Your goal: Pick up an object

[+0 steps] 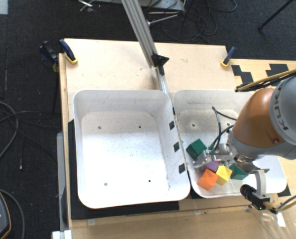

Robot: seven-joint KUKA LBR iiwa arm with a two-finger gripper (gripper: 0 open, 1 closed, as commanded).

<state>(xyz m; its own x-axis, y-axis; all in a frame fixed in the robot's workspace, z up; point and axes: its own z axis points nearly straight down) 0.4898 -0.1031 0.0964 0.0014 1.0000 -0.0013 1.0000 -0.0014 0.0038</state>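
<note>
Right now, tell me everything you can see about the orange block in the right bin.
The orange block is a small cube-like piece, matte and foam-like, bright orange, seemingly undamaged. It lies slightly turned near the front edge of the right bin, left of centre. A yellow block touches its right side and a purple block sits just behind it. The tool is just behind the cluster, not on the orange block.

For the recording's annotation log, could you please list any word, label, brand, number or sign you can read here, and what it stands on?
"KU": partial dark lettering on the grey arm link at the view's right edge; the rest is cut off.
Black squares along the divider wall of the right bin: plain markers, no text.
Black stepped pattern on the bench's far right corner: a shape, no text.
Green block, orange block, yellow block, purple block: no lettering visible.
</note>
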